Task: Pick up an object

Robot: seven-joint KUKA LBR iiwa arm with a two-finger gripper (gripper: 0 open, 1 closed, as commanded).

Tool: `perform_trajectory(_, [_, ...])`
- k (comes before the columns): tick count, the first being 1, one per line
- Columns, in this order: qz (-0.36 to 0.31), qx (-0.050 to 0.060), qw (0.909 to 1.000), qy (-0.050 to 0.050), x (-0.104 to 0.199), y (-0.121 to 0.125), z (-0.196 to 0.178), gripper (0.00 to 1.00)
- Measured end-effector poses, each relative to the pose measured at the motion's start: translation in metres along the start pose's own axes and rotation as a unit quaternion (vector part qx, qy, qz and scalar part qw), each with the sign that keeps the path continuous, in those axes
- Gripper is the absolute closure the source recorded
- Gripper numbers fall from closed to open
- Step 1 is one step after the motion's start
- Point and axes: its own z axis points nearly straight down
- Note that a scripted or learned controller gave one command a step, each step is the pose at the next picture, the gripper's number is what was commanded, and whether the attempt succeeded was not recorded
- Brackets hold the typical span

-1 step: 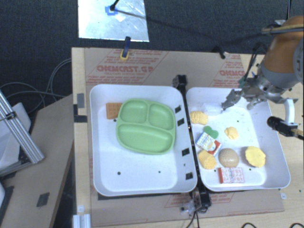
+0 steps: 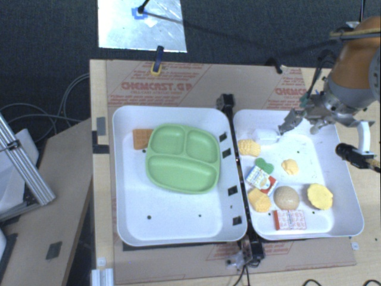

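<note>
Arm [image 2: 351, 70] comes in from 3 o'clock. Pincer [image 2: 290, 124] hangs over right bin [image 2: 345, 189], at bin's 12 o'clock. Cannot tell how wide pincer is; nothing seen in it.

Toy food lies below, toward 6 o'clock: yellow corn [image 2: 249, 147], small yellow bit [image 2: 290, 167], round tan ball [image 2: 286, 198], yellow lump [image 2: 320, 196], little carton [image 2: 261, 179].

Corn is nearest. Looks light, hard, maybe slippery. Best squeeze across short middle.

Left bin [image 2: 172, 231] has green plate [image 2: 182, 158].
</note>
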Motion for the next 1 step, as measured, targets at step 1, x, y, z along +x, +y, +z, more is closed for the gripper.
perform_trajectory(1, [0.001,0.001,1.0,0.0,0.0028,-0.0011,0.0622,0.0])
